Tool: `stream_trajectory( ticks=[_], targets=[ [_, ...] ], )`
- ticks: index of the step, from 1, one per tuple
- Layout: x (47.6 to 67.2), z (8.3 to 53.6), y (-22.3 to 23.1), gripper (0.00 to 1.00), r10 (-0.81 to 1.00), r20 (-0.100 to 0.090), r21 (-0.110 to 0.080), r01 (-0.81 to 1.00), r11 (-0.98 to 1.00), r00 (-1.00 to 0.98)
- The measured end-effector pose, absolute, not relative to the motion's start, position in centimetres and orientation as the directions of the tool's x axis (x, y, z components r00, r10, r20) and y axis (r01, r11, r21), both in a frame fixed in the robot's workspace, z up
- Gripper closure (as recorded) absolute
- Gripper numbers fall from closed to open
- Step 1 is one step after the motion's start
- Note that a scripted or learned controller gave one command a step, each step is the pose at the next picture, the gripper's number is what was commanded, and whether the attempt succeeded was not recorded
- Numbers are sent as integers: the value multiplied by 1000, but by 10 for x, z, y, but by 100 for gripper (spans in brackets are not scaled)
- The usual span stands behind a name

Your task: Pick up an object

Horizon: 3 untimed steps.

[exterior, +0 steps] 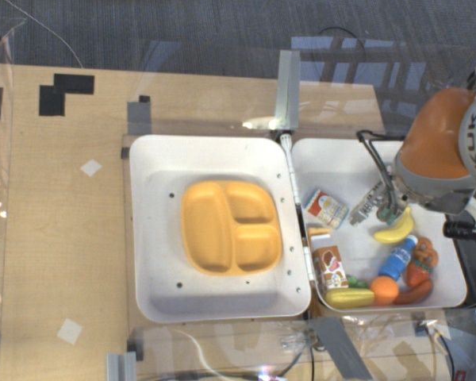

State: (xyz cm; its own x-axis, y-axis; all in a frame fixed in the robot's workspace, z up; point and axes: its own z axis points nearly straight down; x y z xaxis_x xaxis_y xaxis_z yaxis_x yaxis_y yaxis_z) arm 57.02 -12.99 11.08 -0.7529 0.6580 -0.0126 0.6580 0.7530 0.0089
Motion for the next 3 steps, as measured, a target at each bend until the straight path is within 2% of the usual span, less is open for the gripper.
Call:
stream_trajectory(
  ticks=[1, 2, 3],
  targets=[
    [570, 110, -130, 0, 658, -12, 8, 658, 753, -753],
    [613, 189, -78, 0, 479, -12, 7, 479, 878, -877],
    [630, 100, -112, 0, 630, -14, 12, 630, 777, -777]
  ],
)
